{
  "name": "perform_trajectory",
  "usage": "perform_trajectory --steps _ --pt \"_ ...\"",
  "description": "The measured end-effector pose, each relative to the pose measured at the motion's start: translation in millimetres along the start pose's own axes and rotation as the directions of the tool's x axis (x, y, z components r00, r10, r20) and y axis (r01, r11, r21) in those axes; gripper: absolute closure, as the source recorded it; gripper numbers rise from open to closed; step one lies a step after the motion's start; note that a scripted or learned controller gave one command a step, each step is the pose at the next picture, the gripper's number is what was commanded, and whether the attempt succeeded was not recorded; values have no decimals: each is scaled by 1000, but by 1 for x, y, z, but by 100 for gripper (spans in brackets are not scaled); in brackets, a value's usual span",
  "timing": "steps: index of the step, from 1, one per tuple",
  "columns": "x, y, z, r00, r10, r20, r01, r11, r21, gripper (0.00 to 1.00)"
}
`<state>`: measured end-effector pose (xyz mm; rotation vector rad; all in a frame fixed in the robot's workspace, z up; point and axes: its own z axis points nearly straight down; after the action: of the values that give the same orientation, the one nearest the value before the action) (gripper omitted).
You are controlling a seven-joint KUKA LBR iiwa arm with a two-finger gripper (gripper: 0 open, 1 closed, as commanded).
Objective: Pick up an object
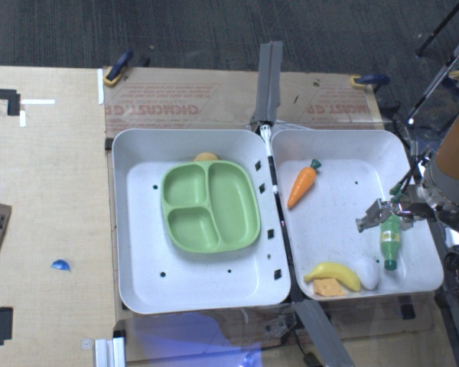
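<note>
My gripper (388, 214) hangs low over the right side of the right bin (344, 147), reaching in from the right. A green bottle (390, 245) stands or lies directly under it, its upper end right at the gripper and its cap end pointing to the front wall. Whether the bottle is gripped is not visible. An orange carrot (301, 185) with a green top lies near the bin's back left. A yellow banana (336, 274), a small orange piece (329, 287) and a white object (367, 274) lie along the front wall.
The left bin (130, 228) holds a green three-compartment plate (211, 205) with a small yellow thing (206, 157) behind it. A divider (274, 205) separates the bins. Bare floor lies in the middle of the right bin.
</note>
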<state>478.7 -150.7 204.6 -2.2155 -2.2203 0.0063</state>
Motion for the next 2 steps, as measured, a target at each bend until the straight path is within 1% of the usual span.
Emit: perform_trajectory --steps 1,2 --pt "-33 2 98 977 -215 -4 215 977 -8 0" --pt "-6 107 115 976 -216 1 216 976 -3 0"
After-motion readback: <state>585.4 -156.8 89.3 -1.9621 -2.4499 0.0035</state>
